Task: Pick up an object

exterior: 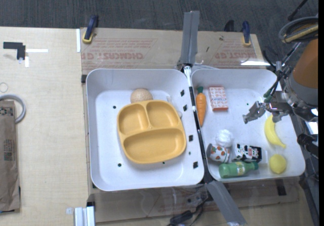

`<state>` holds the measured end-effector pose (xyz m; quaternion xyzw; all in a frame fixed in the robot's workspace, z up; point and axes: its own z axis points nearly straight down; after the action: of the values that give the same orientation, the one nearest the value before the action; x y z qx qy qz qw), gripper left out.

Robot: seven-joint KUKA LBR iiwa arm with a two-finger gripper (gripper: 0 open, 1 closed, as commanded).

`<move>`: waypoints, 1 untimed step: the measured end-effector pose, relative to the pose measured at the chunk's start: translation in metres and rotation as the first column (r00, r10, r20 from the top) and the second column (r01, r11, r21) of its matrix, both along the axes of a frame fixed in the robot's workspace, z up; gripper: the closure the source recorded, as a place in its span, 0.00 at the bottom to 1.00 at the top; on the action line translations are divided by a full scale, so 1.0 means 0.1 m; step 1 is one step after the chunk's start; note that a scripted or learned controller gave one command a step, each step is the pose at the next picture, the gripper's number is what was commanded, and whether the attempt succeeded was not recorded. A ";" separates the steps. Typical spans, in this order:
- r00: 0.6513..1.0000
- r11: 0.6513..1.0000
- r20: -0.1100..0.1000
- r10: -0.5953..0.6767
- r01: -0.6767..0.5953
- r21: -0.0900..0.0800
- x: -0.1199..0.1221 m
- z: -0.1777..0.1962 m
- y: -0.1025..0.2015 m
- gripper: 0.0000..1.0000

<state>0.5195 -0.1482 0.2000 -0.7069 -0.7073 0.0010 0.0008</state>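
Observation:
My gripper (254, 111) hangs over the right bin (238, 76), right of its middle, open with nothing between its fingers. A yellow banana (274, 133) lies just to its lower right. Further left are an orange carrot (201, 108) along the bin's left wall and a small red-and-white box (218, 98). Along the bin's front lie a green bottle (238, 169), a black-and-white cow-patterned item (248, 152), a white toy with orange spots (220, 149) and a yellow lemon (278, 164).
The left bin (101, 134) holds a yellow divided plate (151, 131) with a tan ball (141, 95) behind it. A grey divider bar (190, 38) runs between the bins. Cardboard (136, 48) lies behind them, held by blue clamps (91, 28).

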 end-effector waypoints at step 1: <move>0.999 0.999 0.003 0.046 -0.046 -0.002 0.01 0.14 -0.67 0.00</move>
<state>0.5204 -0.2155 0.2140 -0.6902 -0.7236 0.0006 -0.0007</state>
